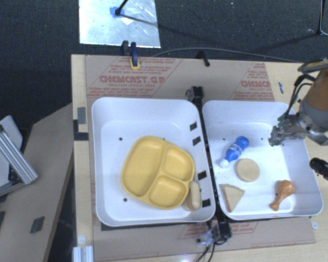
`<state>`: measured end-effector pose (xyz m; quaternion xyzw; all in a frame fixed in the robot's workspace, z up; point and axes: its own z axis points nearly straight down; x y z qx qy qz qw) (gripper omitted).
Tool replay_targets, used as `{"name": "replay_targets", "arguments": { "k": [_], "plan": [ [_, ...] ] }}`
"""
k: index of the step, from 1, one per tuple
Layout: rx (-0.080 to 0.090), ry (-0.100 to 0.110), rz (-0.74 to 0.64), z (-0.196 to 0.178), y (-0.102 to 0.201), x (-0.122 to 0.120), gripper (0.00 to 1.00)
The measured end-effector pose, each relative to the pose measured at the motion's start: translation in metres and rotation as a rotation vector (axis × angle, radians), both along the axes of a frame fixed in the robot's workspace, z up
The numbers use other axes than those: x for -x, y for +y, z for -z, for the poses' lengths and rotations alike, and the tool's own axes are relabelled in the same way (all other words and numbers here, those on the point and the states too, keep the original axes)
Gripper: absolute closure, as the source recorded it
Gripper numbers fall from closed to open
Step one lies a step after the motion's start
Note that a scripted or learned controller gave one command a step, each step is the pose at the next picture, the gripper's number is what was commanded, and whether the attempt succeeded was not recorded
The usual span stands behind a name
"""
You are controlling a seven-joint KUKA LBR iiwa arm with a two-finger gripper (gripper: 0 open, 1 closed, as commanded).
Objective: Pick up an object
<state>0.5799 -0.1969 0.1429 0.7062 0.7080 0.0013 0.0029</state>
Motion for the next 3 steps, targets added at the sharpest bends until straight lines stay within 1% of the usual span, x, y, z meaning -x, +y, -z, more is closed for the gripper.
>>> {"name": "replay_targets", "arguments": {
  "k": [1, 2, 3],
  "plan": [
    [0.001, -0.002, -0.001, -0.064, -0.006, -0.004, 1.0],
    [0.0, 0.0, -0.002, -0.108, -0.002, -0.008, 1.0],
    [-0.003, 0.006, -0.005, -0.096, 0.045, 0.003, 1.0]
  ]
}}
